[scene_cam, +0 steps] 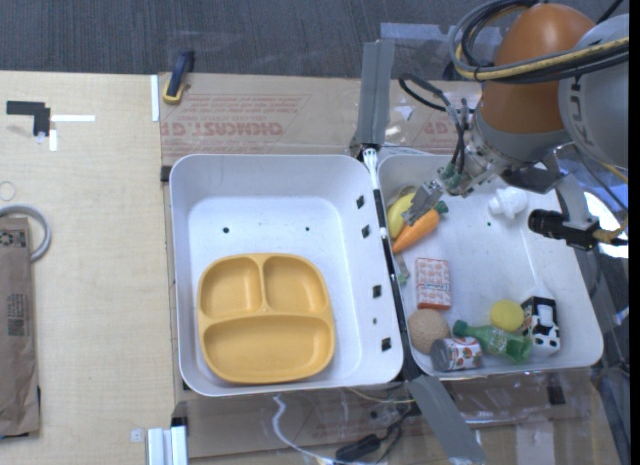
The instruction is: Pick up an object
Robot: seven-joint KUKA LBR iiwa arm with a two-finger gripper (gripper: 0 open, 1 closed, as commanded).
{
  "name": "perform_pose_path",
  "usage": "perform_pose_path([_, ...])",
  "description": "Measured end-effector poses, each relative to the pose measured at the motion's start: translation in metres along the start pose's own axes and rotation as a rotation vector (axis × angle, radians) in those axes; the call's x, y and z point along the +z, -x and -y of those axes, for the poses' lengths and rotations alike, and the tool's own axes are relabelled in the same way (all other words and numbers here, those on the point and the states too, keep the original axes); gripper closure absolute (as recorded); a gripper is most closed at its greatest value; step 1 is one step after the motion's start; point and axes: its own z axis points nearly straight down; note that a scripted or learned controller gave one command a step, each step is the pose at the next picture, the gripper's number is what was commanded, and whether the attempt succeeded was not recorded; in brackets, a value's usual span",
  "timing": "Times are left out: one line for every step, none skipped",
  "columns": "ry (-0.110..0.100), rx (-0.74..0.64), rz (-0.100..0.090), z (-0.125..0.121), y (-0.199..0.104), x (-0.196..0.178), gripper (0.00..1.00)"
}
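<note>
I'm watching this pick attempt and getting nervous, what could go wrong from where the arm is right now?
The gripper sits low over the carrot and the yellow fruit, which touch; closing there may nudge one or pinch both. Both lie against the bin wall, so a finger could strike it. The carrot is slanted and tapered, so it may slip out.

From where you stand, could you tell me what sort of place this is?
Probably a robotics lab's grasping test bench: two shallow white bins side by side, toy foods like an orange plastic carrot and a yellow divided tray, with the arm's gripper reaching in.
</note>
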Motion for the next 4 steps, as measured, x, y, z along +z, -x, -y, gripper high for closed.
perform_pose_path([0.0,0.0,0.0,0.0,0.0,0.0,0.0])
perform_pose_path([0.0,0.0,0.0,0.0,0.0,0.0,0.0])
perform_pose_path([0.001,0.28,0.002,-0.021,0.017,-0.064,0.0])
perform_pose_path([0.001,0.28,0.002,-0.021,0.017,-0.064,0.0])
